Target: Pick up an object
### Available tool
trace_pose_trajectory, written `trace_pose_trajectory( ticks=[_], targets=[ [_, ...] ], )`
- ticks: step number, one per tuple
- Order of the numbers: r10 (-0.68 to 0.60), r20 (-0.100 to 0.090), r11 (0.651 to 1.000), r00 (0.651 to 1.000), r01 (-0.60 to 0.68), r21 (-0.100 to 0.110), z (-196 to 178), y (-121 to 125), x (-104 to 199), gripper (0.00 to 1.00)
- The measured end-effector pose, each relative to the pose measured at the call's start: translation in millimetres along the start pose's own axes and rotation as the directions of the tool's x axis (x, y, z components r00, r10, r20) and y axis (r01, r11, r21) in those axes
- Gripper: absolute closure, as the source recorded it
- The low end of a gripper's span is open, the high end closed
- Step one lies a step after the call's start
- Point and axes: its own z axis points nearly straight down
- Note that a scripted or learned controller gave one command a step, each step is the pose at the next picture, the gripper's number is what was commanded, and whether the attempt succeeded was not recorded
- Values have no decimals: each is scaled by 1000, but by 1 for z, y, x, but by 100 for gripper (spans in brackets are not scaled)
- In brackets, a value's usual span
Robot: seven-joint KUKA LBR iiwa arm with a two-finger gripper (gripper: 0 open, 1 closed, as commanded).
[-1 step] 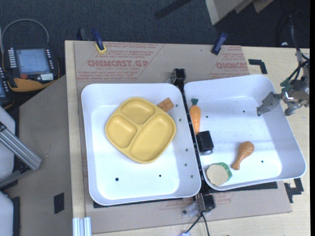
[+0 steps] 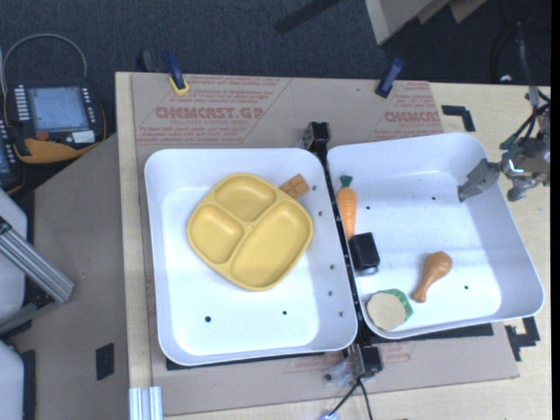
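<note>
A pale board point(image 2: 262, 103) printed with red lettering lies over the bench and bears the two white bins. A blue and yellow clamp point(image 2: 176, 77) grips its far edge on the left, and a blue clamp point(image 2: 388, 77) grips it further right. Off the board's left side, a handheld control pendant point(image 2: 54, 116) with a lit screen rests on the dark floor, its cable looped above it.

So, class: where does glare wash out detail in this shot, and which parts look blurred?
Camera view: the white right bin and white left bin glare near their rims; the grey two-finger gripper looks soft; the yellow divided plate and orange toy carrot stay fairly sharp, with soft shadows.
</note>
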Motion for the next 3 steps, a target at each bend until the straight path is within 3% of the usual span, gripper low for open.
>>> trace_pose_trajectory(
  ticks=[3],
  targets=[
    [0,-3,1000,1000,0,6,139,8,16,0]
  ],
)
